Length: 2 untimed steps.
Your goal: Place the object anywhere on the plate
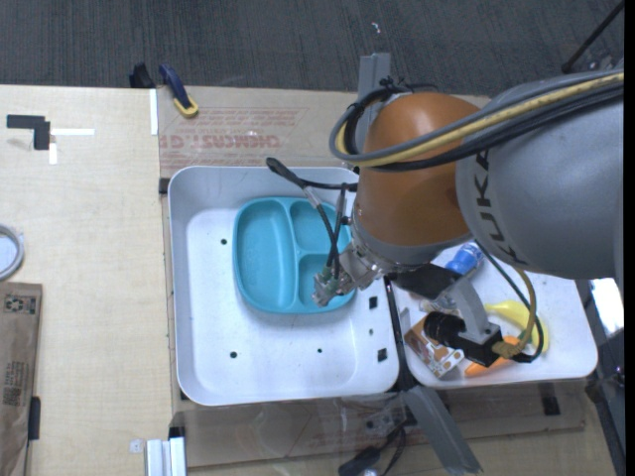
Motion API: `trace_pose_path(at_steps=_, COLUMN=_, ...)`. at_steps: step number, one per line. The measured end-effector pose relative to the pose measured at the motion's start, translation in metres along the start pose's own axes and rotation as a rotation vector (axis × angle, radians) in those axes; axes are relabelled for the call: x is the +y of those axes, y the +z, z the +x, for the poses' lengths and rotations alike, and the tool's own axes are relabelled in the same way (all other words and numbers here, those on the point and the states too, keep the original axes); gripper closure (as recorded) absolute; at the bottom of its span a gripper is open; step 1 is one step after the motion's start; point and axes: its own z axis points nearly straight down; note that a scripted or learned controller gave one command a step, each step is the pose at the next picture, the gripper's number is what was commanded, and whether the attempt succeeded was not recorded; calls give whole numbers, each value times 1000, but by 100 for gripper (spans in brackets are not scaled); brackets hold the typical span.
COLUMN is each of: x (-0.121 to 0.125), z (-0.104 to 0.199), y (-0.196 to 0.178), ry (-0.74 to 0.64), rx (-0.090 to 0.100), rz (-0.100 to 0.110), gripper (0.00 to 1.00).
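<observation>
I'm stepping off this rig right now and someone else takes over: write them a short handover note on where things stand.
Gripper: low over the lower right compartment of the teal plate; finger state unreadable from this angle.
Plate: in the left bin, upper middle.
Other items, among them a yellow piece and a blue one, lie in the right bin.
Done: arm brought to the plate.
Left: confirm whether an object actually sits on the plate; none can be made out there.

Left white bin (198, 365) taken as landmark. Cardboard sheet (238, 137) laid just behind it; blue-and-yellow clamp (179, 91) seen at that sheet's far left corner. Tape roll (8, 254) placed well left. Right white bin (571, 350) set alongside.
</observation>
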Motion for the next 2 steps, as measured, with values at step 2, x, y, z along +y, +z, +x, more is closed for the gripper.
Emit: trace_pose_path(at_steps=2, x=-3, z=-2, y=32, ry=-207, rx=1, rz=0, gripper=100)
